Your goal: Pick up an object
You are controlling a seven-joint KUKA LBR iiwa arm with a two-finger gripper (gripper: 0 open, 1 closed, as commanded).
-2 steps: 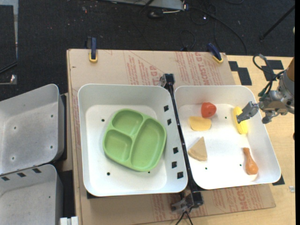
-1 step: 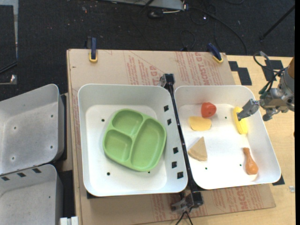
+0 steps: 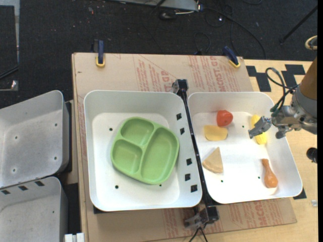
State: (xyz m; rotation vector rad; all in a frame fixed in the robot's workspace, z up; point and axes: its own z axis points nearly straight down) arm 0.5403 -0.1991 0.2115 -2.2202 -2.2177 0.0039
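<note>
The gripper (image 3: 258,128) hangs over the right bin (image 3: 290,158) near its right wall, just beside a yellow piece (image 3: 259,136) it partly hides; whether it is open or closed cannot be told. In that bin a red tomato (image 3: 224,118) lies toward the back, a yellow slab (image 3: 215,132) just in front of it, a tan wedge (image 3: 214,162) near the left wall and an orange drumstick (image 3: 269,174) by the front right corner. The left bin (image 3: 101,185) holds a green tray (image 3: 145,149), and the red print on the cardboard (image 3: 151,69) beneath is too faint to read.
</note>
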